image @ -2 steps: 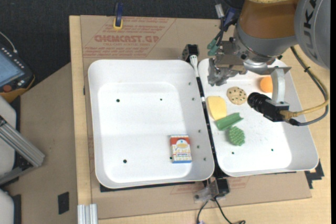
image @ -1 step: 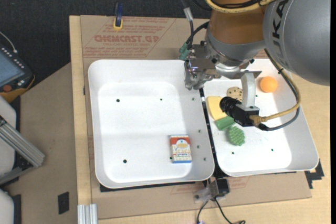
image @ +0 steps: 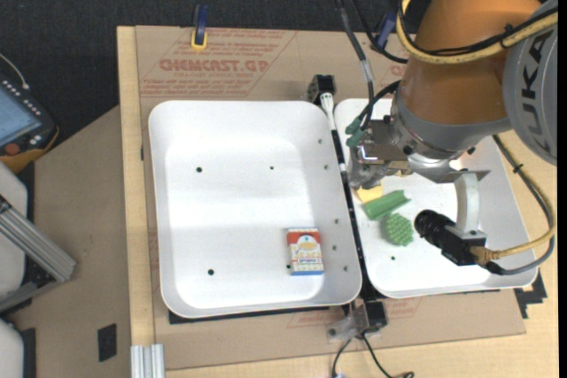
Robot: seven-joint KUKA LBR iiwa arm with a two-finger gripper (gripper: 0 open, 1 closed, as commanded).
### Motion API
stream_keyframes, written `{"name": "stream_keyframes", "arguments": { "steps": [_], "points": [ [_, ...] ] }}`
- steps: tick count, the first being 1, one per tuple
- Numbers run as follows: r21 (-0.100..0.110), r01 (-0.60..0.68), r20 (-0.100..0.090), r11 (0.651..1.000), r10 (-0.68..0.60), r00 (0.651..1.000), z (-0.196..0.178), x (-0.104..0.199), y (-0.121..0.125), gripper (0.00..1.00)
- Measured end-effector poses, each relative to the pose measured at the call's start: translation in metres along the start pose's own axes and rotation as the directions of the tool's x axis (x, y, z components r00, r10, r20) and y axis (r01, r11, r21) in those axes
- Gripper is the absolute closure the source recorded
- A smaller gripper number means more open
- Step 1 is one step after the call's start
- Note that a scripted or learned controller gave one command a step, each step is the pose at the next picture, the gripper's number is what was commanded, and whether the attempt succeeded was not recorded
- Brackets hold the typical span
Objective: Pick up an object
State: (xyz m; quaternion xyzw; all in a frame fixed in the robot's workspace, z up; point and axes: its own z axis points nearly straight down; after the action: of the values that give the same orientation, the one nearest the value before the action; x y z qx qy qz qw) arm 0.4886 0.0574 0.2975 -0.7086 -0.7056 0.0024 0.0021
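A small red, white and blue box lies flat near the front right corner of the left bin. In the right bin lie a green oblong piece, a green knobbly ball and a yellow piece, all close to the bin's left wall. My gripper hangs low over the left part of the right bin, just above the yellow piece. The big orange and grey wrist hides the rest of that bin's back half.
A black cylinder on a cable hangs from the arm beside the green ball. Black clamps sit at the seam between the bins, back and front. The cardboard base carries a blue and yellow clip.
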Motion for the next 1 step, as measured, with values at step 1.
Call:
{"name": "stream_keyframes", "arguments": {
  "steps": [1],
  "points": [
    [-0.007,0.011,-0.002,1.000,-0.011,1.000,0.0003,0.0617,0.0032,1.00]
  ]
}}
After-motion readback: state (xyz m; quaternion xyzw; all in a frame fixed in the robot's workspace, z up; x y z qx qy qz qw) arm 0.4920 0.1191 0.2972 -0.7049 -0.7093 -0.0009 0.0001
